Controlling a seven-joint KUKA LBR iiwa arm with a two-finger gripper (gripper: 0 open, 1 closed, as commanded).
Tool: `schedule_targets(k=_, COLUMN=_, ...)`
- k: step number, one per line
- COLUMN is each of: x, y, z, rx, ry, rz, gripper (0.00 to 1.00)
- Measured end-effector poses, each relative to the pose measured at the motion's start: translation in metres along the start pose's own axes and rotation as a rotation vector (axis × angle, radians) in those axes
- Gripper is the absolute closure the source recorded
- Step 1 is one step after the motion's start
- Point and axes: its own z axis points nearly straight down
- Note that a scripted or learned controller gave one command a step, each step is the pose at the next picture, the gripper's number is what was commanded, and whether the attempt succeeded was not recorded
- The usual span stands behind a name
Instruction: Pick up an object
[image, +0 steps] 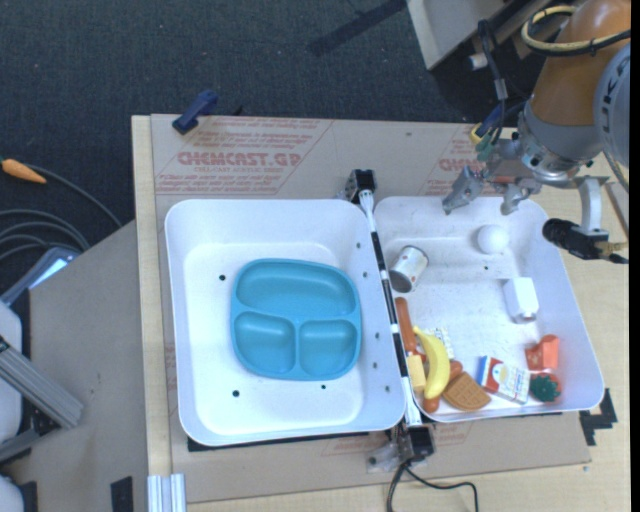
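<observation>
The table carries two white bins. The left bin holds a blue divided plate. The right bin holds a banana, a small carton, a tipped cup and a white ball. The gripper hovers over the right bin's far edge, fingers apart and holding nothing, near the ball.

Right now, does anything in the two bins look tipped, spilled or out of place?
One thing: the small cup in the right bin lies on its side by the divider. The other items are just loose clutter. The blue tray sits flat in the left bin.
</observation>
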Motion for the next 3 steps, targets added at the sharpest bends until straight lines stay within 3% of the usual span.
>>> schedule_targets(k=1, x=0.019, y=-0.060, z=0.111, rx=-0.001, ry=-0.003, rz=0.002, gripper=0.00)
schedule_targets(k=2, x=0.020, y=-0.060, z=0.102, rx=-0.002, ry=-0.001, rz=0.002, gripper=1.00)
schedule_targets(k=3, x=0.021, y=-0.060, z=0.092, rx=-0.003, ry=-0.001, rz=0.002, gripper=1.00)
